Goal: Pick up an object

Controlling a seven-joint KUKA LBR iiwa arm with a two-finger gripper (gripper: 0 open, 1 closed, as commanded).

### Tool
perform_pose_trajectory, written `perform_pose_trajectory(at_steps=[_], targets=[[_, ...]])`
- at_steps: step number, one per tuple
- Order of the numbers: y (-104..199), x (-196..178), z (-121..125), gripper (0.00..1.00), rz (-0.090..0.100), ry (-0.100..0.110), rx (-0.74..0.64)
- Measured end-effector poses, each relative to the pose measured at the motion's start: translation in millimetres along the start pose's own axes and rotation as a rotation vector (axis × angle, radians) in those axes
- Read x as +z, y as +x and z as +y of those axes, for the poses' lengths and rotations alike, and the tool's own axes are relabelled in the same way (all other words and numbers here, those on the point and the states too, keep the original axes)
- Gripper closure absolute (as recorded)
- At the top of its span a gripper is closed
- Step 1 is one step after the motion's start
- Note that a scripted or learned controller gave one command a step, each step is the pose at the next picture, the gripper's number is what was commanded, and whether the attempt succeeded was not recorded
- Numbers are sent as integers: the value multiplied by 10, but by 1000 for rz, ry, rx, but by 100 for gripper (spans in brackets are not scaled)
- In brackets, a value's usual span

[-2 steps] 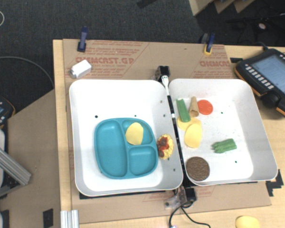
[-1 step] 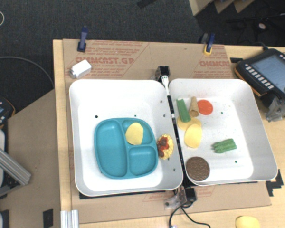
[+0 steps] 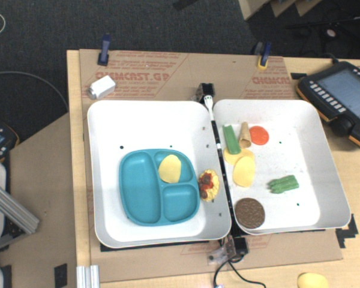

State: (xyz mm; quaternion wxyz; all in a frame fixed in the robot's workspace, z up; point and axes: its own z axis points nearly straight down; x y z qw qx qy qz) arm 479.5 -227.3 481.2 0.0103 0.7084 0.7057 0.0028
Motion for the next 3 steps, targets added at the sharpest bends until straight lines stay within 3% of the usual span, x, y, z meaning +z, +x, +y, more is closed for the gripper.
perform_pose_trajectory(at_steps=[1,2,3], targets=[[290,968,-23,100,14,26,-6],[10,-452,8,100,1,0,-3],[244,825,-24,100,15,30,-5]])
